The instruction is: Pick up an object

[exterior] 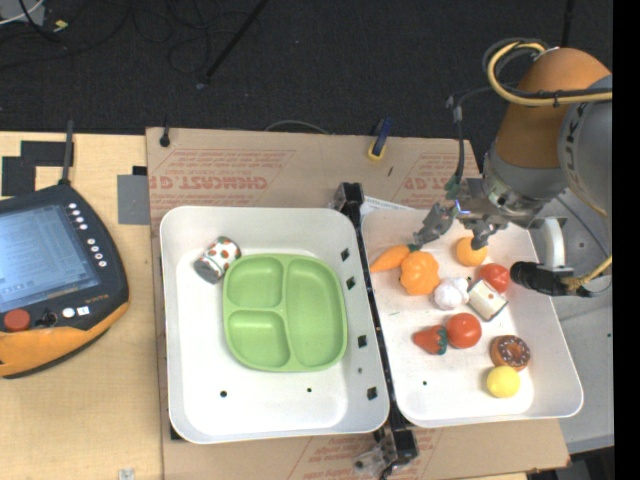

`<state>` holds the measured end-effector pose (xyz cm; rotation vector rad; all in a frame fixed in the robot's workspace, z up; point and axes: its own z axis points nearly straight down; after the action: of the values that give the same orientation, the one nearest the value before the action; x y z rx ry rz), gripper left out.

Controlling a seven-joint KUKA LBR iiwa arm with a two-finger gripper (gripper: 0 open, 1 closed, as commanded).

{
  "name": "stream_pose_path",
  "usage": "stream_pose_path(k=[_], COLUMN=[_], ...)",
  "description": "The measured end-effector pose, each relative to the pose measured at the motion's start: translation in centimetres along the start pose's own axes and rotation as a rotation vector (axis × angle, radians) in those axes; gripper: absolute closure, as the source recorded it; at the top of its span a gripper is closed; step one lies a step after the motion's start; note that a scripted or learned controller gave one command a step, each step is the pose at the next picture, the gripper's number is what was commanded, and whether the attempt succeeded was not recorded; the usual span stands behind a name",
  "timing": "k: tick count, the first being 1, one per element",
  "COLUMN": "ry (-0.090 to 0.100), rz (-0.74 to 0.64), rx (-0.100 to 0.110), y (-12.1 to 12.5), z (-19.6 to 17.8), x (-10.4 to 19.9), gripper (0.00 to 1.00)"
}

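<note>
Green tray [285,313] — left bin [190,388], beside cup [216,259]

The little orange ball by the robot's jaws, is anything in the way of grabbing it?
Nothing visible is. The gripper hangs open just above the small orange ball in the right bin, with no toy between them. The orange pepper sits apart, to the camera's left.
</note>
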<state>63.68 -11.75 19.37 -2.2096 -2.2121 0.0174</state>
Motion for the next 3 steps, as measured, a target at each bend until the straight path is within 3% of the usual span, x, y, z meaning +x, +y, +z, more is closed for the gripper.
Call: stream_pose_path(k=[1,3], ry=[-0.002,-0.001], rz=[-0.001,0.0], rx=[-0.012,-0.005], y=[0.2,-0.5], z=[-0.7,10.7], x=[0.0,0.6], gripper=[0.0,0.0])
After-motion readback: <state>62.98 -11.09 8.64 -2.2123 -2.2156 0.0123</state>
